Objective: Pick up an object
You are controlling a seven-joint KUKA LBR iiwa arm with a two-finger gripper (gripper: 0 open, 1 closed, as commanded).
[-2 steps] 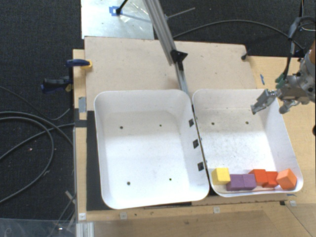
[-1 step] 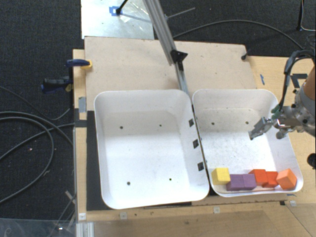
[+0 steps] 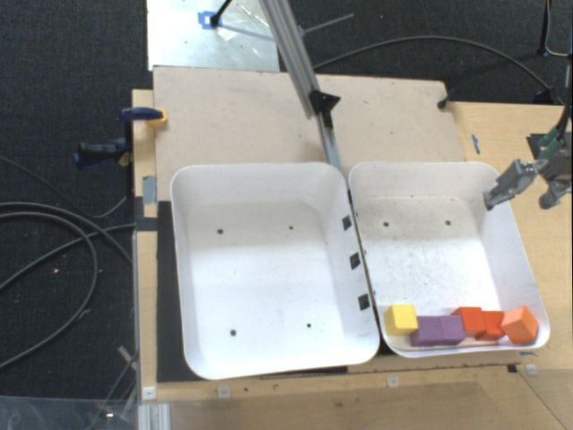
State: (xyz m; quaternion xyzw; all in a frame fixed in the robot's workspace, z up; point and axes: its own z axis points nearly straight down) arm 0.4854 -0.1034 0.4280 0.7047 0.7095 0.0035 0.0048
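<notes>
Nearest you, along the front wall of the right bin [image 3: 510, 240], you find four blocks in a row: a yellow block [image 3: 400, 318] at the left, a purple block [image 3: 438, 330] touching it, a red-orange block [image 3: 480, 322] next, and an orange block [image 3: 520, 325] in the front right corner. The purple one looks like it could be two pieces side by side; you cannot tell from here. The left bin [image 3: 269, 195] sits just beside the right one, their inner walls touching, with small dark clips along the seam. Farther back, at the right edge, the end effector [image 3: 524, 184] hovers over the right bin's far right rim, well apart from the blocks; it is cut off by the frame and blurred, so you cannot tell whether it is apart or together. Beyond the bins lies the bare desk [image 3: 233, 115], crossed by a slanted metal pole [image 3: 291, 38].
</notes>
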